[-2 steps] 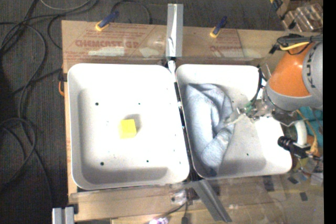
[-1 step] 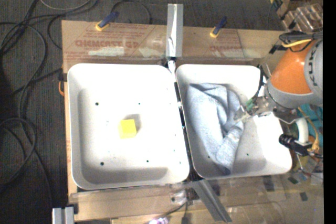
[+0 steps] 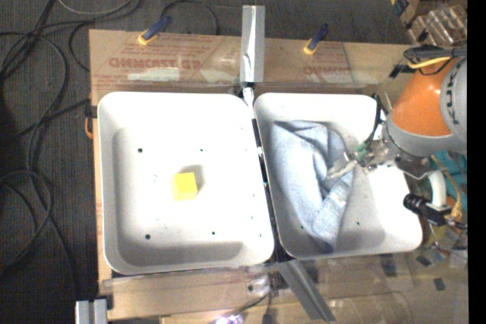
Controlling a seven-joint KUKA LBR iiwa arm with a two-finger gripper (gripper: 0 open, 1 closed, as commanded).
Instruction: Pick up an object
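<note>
1. Key relation: the pincer sits in the right bin, right on the upper-right part of the blue-grey cloth. The cloth spreads from there toward the left and toward the near edge of the bin, so the bulk of it lies left of and below the pincer in the camera view.
2. Long axis: the cloth's lower part forms a narrow folded strip running diagonally from the pincer down to the bin's near wall. The upper part is a broader crumpled sheet against the bin's left wall.
3. Pincer state: cannot tell how it stands or whether it has hold of anything. The tip is small, blurred and merges with the cloth folds. Contact with the fabric looks likely, a grasp is not confirmed.
4. Only 1 arm, grey with an orange band, reaching in from the right. It is next to the cloth and well apart from the other candidate.
5. Other candidate: a small yellow block, cube-like, probably foam or plastic, lying alone near the middle of the left bin.
6. Materials: cloth is soft, limp, wrinkled, and will drape if lifted. Bins are smooth shallow white plastic. The bench is brown board with 2 clamps at the back.
7. Judgement: the cloth is the target. A ridge of fold under the tip is what needs pinching.
</note>
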